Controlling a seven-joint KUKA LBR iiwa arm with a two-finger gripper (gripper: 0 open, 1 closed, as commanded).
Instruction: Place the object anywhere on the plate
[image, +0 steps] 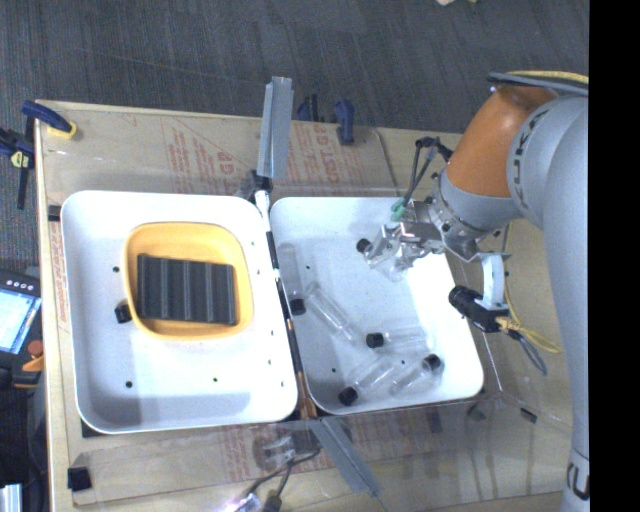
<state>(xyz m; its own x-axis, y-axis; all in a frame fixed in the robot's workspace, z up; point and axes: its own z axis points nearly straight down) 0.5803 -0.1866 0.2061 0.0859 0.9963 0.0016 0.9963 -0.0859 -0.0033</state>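
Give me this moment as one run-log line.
end effector: over right bin, upper part | clear bottles: lying in right bin | plate: left bin, dark rack on it | placement: not done

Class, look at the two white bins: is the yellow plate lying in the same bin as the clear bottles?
No: the yellow plate lies in the left bin, while the clear bottles lie in the right bin.

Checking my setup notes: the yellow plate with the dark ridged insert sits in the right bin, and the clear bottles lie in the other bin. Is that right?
Not quite. The camera view shows the yellow plate with its dark ridged insert in the left bin; the clear bottles lie in the other, right bin.
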